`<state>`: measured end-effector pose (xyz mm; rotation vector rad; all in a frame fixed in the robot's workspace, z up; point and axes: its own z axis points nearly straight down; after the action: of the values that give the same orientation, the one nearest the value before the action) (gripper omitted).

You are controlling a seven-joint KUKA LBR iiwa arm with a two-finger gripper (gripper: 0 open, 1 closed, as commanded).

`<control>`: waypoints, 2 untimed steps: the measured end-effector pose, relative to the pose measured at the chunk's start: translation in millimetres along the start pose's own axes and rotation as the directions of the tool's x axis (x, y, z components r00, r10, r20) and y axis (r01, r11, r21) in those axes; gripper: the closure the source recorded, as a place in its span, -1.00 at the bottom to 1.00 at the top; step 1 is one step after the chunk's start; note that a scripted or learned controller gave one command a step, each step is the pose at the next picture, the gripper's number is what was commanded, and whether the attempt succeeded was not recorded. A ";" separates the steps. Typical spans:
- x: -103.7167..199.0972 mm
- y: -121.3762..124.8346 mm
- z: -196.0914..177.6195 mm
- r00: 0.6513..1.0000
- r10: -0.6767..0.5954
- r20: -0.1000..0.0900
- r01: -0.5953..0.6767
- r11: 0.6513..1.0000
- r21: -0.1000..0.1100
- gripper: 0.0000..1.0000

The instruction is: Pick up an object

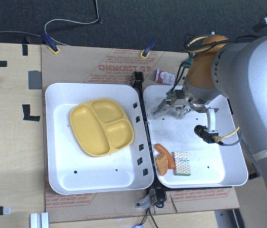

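My gripper hangs over the upper left part of the right bin, open, with bare bin floor between its fingers. Two orange pieces lie together at the bin's lower left, close to the divider. Right beside them rests a small pale block with a speckled top. These things lie well below the gripper in the view, apart from it. A yellow divided plate sits in the left bin. The grey arm with its orange band covers the right bin's upper right.
A small red and white packet lies on the cardboard behind the right bin. A black cable plug dangles from the wrist over the bin's middle. Yellow clips hold the cardboard's far edge. The black divider separates the bins.
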<state>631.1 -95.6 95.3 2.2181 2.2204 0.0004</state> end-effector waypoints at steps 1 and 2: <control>0.6 0.0 -9.3 1.000 -0.001 -0.001 0.001 1.000 0.001 1.00; 0.6 -0.1 -9.1 1.000 -0.001 -0.001 0.001 1.000 0.001 -1.00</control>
<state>631.0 -95.0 104.4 2.2184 2.2222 0.0007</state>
